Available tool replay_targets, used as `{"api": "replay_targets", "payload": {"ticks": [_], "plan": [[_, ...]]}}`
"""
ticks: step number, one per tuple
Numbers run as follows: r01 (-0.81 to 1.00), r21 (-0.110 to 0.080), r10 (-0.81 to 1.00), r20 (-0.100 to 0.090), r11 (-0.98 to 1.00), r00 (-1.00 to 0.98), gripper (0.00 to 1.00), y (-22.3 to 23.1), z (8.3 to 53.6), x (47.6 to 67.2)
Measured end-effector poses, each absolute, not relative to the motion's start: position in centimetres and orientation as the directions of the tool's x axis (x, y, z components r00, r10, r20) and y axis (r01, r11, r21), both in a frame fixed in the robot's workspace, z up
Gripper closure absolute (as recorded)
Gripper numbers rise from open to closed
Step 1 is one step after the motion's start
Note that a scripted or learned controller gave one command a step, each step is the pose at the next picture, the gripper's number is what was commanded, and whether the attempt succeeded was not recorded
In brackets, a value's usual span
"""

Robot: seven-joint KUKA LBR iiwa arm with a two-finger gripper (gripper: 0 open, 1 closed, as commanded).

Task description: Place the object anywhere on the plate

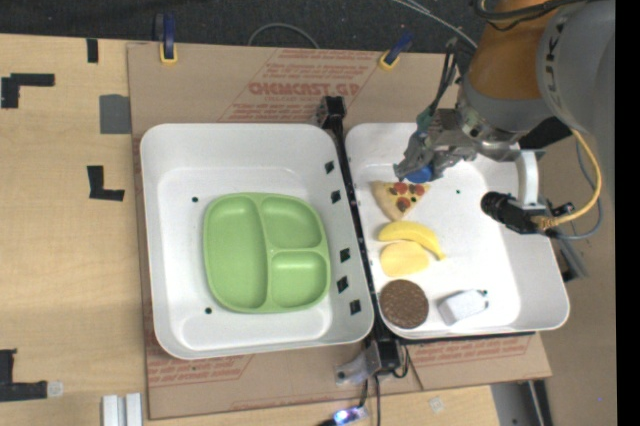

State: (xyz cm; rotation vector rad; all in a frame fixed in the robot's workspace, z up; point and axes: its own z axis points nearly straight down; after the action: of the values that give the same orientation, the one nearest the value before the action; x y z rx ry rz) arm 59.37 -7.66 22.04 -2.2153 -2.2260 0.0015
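While the grey arm [560,44] with its orange band reaches over the right bin [520,274], its gripper [415,172] hangs low at the bin's far left part, directly above a pizza slice [397,198] that lies on the bin floor. How wide the gripper stands cannot be told from this slanted view (its tip blurs into the toppings of the slice), and nothing is seen held in it. Nearer the camera than the pizza slice, in the same bin, lie a yellow banana [412,234], touching a pale yellow round piece [402,259] just below it, then a dark brown round cookie [404,302] by the bin's near left corner, and a small white block [461,305] just right of the cookie. Left of the right bin, across the black divider, the left bin [170,164] holds the green plate [266,251], a three-section plate lying flat in the bin's middle, well apart from the pizza slice. Both bins rest on a cardboard sheet [290,84] on the wooden table [60,244].
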Motion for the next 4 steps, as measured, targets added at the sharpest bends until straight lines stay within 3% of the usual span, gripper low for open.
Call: {"api": "replay_targets", "payload": {"ticks": [4], "plan": [[1.0,-0.001,1.0,0.001,0.005,-0.005,1.0,12.3,21.8,62.4]]}}
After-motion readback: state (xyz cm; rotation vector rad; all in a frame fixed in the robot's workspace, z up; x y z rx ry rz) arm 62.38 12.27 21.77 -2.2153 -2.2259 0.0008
